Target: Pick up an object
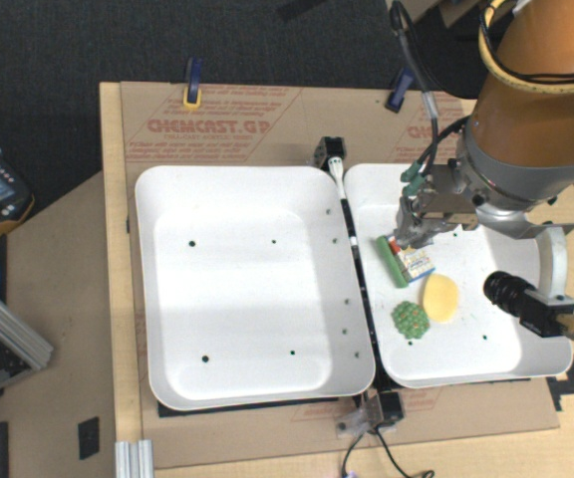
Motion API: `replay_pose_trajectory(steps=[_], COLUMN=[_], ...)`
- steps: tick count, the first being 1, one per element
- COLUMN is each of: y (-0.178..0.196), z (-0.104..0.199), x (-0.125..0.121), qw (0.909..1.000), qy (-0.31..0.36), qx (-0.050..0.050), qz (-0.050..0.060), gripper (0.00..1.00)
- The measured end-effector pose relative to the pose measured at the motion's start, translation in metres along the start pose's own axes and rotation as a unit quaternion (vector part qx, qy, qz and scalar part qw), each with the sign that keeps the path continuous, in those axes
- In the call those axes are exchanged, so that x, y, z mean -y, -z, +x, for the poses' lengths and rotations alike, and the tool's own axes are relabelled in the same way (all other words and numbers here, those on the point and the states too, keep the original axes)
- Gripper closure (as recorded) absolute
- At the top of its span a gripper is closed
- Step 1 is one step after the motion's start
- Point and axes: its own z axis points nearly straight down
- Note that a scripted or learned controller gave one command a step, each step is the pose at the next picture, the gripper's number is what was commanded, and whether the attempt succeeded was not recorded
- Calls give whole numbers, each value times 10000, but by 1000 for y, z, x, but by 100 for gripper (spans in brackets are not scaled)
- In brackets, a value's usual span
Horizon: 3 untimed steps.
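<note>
My gripper [413,235] hangs low over the right bin [466,361], near its left side. Right under it lie a green stick-shaped object [394,263] and a small white packet with red and blue print [416,263], side by side. A yellow round object [440,298] sits just below them, and a green knobbly ball [410,319] lies at its left. The gripper's tip is at the upper end of the stick and the packet; whether it touches either is hidden by the gripper body.
The left bin [167,267] stands beside the right one, their rims meeting along a black strip [352,242]. The bulky grey and orange arm [536,78] covers the right bin's far right part. A black cylinder on a white bracket [518,300] overhangs that bin's right edge.
</note>
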Motion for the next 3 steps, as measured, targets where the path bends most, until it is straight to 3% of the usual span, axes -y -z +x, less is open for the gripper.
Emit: replay_pose_trajectory(steps=[3], y=[28], z=[-2], x=[-2], qw=[10000], qy=[-12], qx=[12], qz=[-11], gripper=[100])
